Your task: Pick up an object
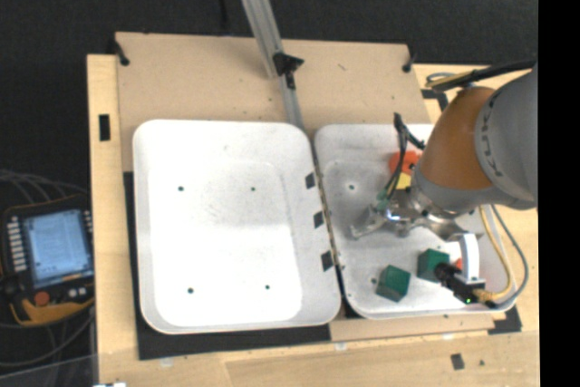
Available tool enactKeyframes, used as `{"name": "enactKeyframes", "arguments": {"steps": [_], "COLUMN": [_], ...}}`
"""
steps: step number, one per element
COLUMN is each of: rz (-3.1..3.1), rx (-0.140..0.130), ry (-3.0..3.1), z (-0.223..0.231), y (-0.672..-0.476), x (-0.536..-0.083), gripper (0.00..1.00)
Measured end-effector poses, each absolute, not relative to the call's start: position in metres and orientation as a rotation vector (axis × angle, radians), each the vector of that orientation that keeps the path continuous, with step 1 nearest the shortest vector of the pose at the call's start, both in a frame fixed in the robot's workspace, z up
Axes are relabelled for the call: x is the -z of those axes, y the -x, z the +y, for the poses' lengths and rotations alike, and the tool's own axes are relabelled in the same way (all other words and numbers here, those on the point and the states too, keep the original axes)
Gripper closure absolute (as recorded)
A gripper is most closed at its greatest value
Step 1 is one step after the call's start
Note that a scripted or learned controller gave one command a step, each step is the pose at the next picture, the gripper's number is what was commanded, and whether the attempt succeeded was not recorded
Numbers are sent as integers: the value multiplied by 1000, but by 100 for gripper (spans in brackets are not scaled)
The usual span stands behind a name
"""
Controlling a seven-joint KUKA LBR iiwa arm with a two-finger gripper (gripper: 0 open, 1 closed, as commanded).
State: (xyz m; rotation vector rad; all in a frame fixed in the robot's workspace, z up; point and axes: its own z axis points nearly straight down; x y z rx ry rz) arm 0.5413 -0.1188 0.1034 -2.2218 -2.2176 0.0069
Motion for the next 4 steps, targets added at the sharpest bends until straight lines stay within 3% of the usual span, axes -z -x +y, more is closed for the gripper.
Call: {"name": "enactKeyframes", "arguments": {"steps": [1,4], "rz": [-2215,-2231], "rx": [6,8], "ry": [2232,2222], "z": [-119,-115], "y": [-544,-539], "x": [-117,-267], "gripper": [100,100]}}
